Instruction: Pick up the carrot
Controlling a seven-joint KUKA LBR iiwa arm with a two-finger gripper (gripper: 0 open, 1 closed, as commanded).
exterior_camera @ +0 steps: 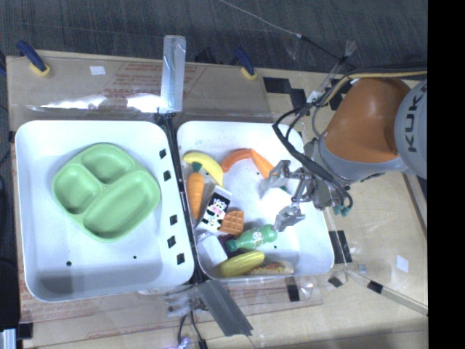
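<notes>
The grey two-finger gripper [282,195] is seen right of centre in the right bin, fingers spread and holding nothing. The short orange plastic carrot [196,193] is found well to its left, beside the bin's left wall, under a yellow banana [204,166]. Its long axis runs up-down, tapering downward; it is judged light, stiff and smooth, best gripped across the thick middle

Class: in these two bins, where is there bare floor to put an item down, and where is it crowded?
Left bin: free floor along the front and the right side of the green plate. Right bin: a bare patch at the back right, around the end effector. Crowded: the right bin's left and front, with banana, carrot and corn.
</notes>
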